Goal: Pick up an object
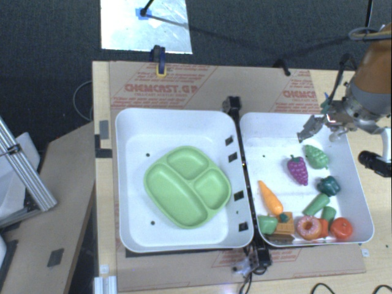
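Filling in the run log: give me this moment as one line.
phase: approach | pincer: open, above right bin, far side | nearest: green leafy toy | held: nothing | left bin: green divided plate

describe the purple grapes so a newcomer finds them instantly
Start at the right white bin, the one holding toy food. Near its middle, just left of a pale green leafy toy and above the orange carrot, lie the purple grapes. They are the bin's one purple item, bumpy, with a green stem.

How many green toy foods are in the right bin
5, perhaps more hidden in the pile: a leafy piece by the gripper, a dark pepper, two pods, one at the front left.
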`<state>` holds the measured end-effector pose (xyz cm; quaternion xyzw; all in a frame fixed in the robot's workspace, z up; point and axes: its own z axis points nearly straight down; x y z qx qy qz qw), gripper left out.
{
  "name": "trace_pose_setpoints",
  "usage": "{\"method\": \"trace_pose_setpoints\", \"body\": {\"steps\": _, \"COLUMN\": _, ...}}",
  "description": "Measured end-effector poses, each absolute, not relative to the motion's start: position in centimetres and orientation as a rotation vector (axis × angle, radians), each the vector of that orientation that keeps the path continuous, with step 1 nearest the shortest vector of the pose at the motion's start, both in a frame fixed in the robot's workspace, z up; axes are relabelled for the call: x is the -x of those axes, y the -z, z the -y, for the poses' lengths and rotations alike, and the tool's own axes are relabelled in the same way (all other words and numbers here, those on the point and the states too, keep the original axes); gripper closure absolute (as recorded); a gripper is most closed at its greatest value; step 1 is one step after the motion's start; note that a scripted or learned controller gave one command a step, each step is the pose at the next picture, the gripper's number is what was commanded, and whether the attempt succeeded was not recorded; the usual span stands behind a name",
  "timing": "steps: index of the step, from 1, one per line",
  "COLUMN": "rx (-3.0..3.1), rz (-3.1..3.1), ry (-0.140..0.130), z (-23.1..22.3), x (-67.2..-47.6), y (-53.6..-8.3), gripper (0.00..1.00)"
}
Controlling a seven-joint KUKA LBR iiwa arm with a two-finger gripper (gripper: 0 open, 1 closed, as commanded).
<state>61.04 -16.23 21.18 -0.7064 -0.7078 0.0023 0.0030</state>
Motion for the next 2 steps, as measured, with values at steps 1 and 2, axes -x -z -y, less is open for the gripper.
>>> {"method": "trace_pose_setpoints", "body": {"steps": 1, "rx": 2.219, "rz": 2.226, "ry": 0.001, "z": 16.2, "x": -61.3, "y": -21.7, "gripper": 0.0}}
{"method": "trace_pose_setpoints", "body": {"steps": 2, "rx": 2.219, "rz": 2.222, "ry": -0.002, "z": 16.5, "x": -61.2, "y": -17.5, "gripper": 0.0}}
